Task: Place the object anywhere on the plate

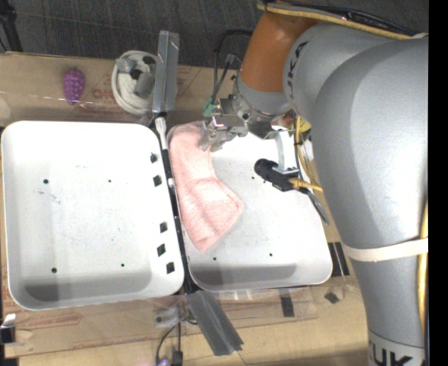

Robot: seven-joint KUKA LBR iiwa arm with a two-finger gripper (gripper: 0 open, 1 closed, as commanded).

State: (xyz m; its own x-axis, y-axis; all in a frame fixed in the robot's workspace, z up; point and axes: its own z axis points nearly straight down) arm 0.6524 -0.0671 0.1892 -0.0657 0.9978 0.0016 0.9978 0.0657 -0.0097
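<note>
The gripper [212,133] sits at the far end of the right bin [285,235], its fingers touching the top of the pink towel [203,191]; whether they are spread or clamped cannot be told. From the fingers the towel runs down along the bin's left wall, folded and rumpled. The left bin [78,212] lies well left of the fingers. 1 purple object [73,85] rests on the cardboard far left of them.
</note>
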